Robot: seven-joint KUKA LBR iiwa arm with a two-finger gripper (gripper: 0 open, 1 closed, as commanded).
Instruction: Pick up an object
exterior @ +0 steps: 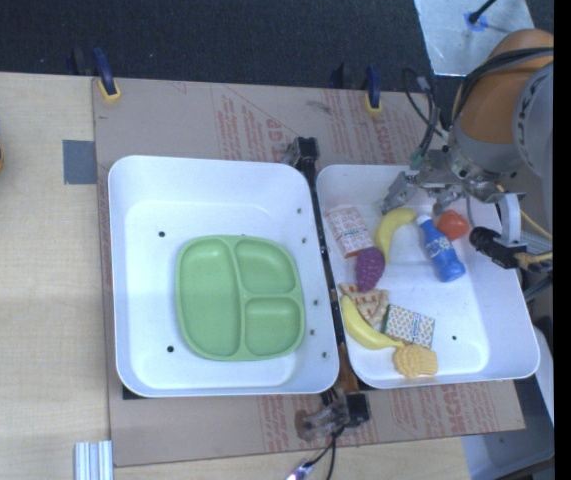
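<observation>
While arm [500, 98] hangs over right bin [505, 333], banana [393, 227] lies beside bottle [440, 251].

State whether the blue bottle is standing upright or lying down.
Lying down: the blue bottle rests on its side on the right bin floor, its full length visible from above.

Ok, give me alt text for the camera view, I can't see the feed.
The end effector hangs over the far end of the right bin, above a banana, blue bottle and other small items. The left bin holds a green divided plate.
</observation>
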